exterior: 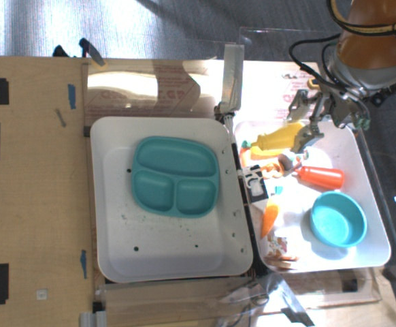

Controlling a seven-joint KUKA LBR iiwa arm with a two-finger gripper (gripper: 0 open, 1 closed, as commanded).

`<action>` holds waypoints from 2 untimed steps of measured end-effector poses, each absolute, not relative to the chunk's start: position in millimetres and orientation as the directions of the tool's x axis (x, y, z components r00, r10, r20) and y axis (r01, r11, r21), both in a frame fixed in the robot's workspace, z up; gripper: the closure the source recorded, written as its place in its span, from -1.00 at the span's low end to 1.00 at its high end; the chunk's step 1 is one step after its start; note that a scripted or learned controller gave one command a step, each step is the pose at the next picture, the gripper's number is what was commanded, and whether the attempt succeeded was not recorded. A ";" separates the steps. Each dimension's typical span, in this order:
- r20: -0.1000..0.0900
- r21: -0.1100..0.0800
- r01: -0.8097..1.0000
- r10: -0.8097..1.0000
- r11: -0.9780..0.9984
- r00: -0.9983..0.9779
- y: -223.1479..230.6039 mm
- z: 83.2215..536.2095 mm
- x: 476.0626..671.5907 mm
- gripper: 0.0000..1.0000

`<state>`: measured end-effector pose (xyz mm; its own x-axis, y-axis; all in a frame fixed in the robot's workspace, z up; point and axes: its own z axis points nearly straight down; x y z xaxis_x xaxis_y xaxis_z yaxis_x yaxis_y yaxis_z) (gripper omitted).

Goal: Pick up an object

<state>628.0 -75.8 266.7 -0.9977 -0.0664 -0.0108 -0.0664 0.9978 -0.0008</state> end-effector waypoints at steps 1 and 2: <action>0.005 0.002 -0.013 -0.013 1.000 -1.000 -78.0 181.9 503.0 1.00; -0.012 0.001 -0.046 -0.046 0.999 -0.999 -23.2 228.9 501.6 1.00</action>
